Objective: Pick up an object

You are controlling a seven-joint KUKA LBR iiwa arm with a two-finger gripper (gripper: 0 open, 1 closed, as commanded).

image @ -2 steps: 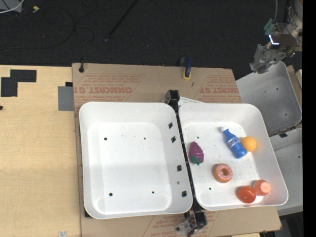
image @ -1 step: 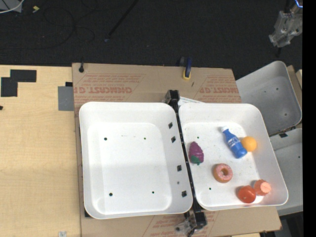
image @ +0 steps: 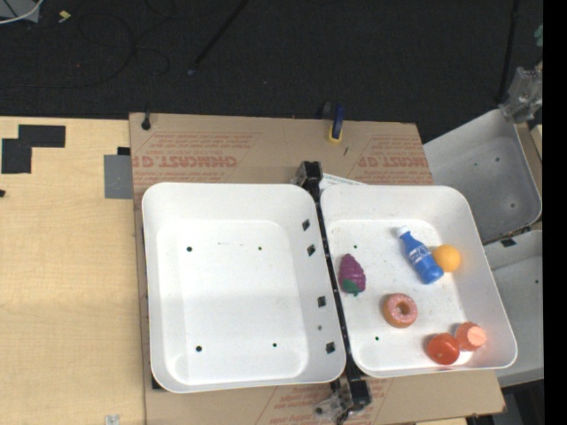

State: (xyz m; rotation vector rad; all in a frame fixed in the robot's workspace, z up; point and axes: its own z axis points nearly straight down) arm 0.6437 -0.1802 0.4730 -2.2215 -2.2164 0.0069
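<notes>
Overhead, two white bins sit side by side on a cardboard sheet (image: pixel 266 153) atop the counter (image: pixel 62 264). Left bin (image: pixel 159 237): bare white floor with small dark holes. Right bin (image: pixel 372 228) holds all the loose items. Purple fruit with green tip (image: pixel 352 274) lies near the divider between bins. Blue bottle with white cap (image: pixel 419 256) lies tilted, touching an orange ball (image: pixel 447 258) on its right. Pink doughnut (image: pixel 400 310) sits below the bottle, apart from it. Red-orange piece (image: pixel 443 349) and a smaller orange piece (image: pixel 472 336) rest together at the near right corner. End effector state: cannot tell.
</notes>
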